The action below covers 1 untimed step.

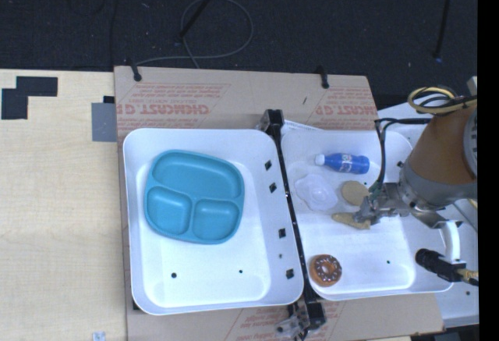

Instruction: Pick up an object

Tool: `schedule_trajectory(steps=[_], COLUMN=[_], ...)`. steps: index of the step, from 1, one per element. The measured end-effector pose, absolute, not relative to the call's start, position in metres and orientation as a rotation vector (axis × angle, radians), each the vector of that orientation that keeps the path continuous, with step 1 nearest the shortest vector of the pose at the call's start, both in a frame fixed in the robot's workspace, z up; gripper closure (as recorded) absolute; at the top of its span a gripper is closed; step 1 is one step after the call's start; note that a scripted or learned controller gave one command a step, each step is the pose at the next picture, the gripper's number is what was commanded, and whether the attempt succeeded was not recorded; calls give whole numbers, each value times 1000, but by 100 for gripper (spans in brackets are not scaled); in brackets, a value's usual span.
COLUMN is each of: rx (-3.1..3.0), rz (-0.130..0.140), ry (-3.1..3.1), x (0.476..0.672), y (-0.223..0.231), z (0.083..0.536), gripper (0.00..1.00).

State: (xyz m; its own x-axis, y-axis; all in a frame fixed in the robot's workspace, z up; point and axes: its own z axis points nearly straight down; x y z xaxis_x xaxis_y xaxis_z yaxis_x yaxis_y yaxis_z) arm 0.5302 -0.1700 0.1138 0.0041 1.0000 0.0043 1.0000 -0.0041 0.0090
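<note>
My gripper is low in the right bin, near its middle. Its tip is right at a flat tan piece lying on the bin floor. A round tan object lies just above and touches the gripper's left side. A small blue bottle lies on its side at the back of this bin. A clear plastic cup rests left of the tan things. A chocolate doughnut with sprinkles sits at the front left corner.
The left bin holds a blue divided plate in its upper half. A black divider runs between the two bins. Cardboard lies under both, and the arm's grey body covers the right bin's far right side.
</note>
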Motion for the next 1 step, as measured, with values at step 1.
schedule_trajectory(steps=[1], rx=[2218], rz=[3], ry=[2220], x=[536], y=[-174], z=[176], gripper=[100])
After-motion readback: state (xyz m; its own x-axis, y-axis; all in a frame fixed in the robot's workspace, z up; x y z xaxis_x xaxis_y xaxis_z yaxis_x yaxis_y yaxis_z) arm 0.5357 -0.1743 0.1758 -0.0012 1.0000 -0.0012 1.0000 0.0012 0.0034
